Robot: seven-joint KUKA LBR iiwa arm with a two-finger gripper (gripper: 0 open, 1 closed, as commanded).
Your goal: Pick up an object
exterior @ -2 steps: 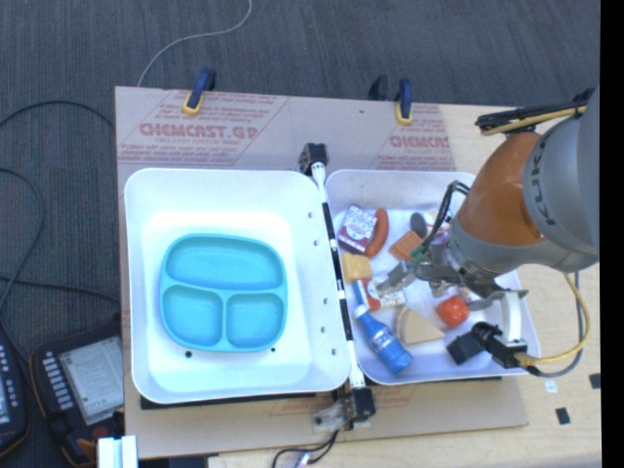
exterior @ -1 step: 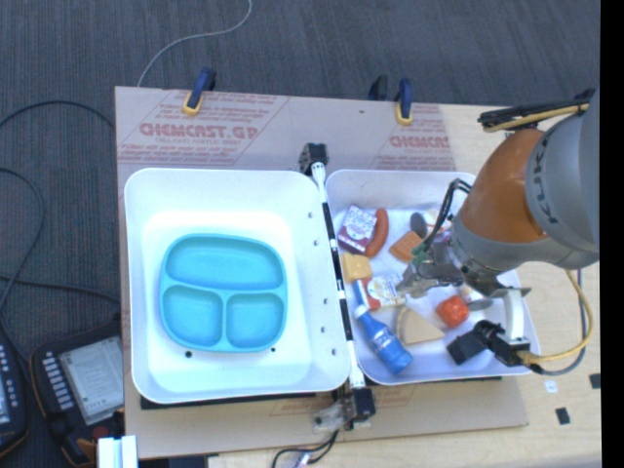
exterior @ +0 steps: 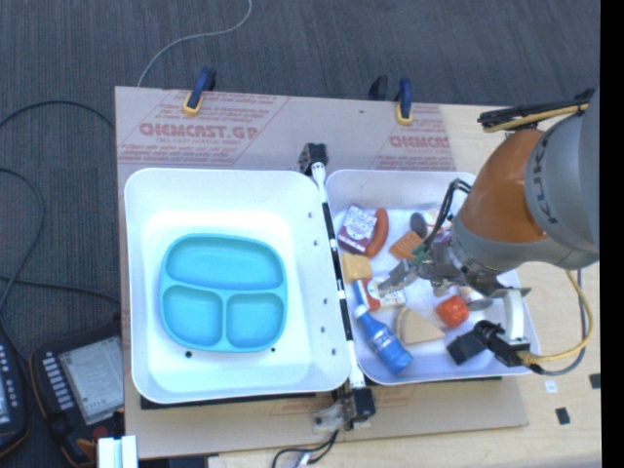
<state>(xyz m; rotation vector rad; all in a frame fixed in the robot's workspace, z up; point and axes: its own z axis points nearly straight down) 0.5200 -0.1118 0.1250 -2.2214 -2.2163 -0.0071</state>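
Note:
The right bin [exterior: 341,188] holds several small things. A shiny purple packet [exterior: 359,225] and a red sausage [exterior: 378,230] lie at its far left. An orange cracker [exterior: 355,266] sits below them, and an orange wedge [exterior: 405,245] lies nearer the middle. A blue bottle [exterior: 383,342] lies along the near left wall, with a beige wedge [exterior: 421,328] beside it. A red-orange piece [exterior: 451,310] rests near the middle. My gripper [exterior: 408,273] is low in the middle of this bin, just above the beige wedge and left of the red-orange piece.
The left bin [exterior: 146,222] holds a blue divided plate [exterior: 224,291]. The arm's orange band [exterior: 502,198] and grey body cover the right bin's right side. Blue and yellow clamps [exterior: 202,86] sit on the board's far edge.

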